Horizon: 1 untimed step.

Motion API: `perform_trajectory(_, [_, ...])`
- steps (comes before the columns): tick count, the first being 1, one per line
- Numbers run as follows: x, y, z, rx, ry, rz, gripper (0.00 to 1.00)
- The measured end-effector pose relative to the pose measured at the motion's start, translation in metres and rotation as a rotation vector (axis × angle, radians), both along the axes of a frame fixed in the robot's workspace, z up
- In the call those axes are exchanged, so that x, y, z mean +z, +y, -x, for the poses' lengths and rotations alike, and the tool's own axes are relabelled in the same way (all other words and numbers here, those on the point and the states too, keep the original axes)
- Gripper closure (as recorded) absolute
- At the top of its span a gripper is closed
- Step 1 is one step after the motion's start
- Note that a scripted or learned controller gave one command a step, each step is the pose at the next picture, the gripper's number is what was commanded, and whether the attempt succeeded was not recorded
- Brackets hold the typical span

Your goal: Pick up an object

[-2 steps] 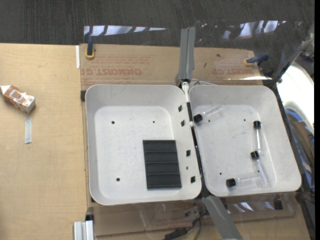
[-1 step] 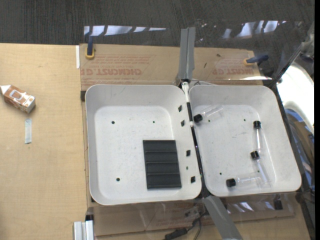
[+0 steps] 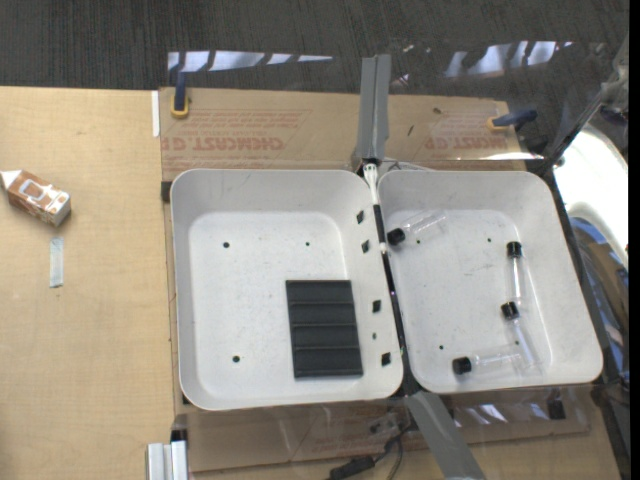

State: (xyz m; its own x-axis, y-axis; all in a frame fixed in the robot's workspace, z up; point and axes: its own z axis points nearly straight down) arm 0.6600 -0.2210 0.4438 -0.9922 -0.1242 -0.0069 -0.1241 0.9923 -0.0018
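Observation:
A black ribbed rectangular block lies flat in the left bin, near its front middle. The right bin holds three clear plastic tubes with black caps. One tube lies slanted at the back left. Along the right side a second tube lies lengthwise. The third tube rests along the front wall, its black cap to the left.
A small orange and white box and a thin pale strip lie on the wooden bench left of the bins. Cardboard lies behind the bins, where a grey upright bar rises between them.

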Motion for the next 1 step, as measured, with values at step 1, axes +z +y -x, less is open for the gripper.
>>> perform_trajectory(1, [0.0001, -0.0001, 0.0001, 0.104, 0.0, 0.0, 1.0])
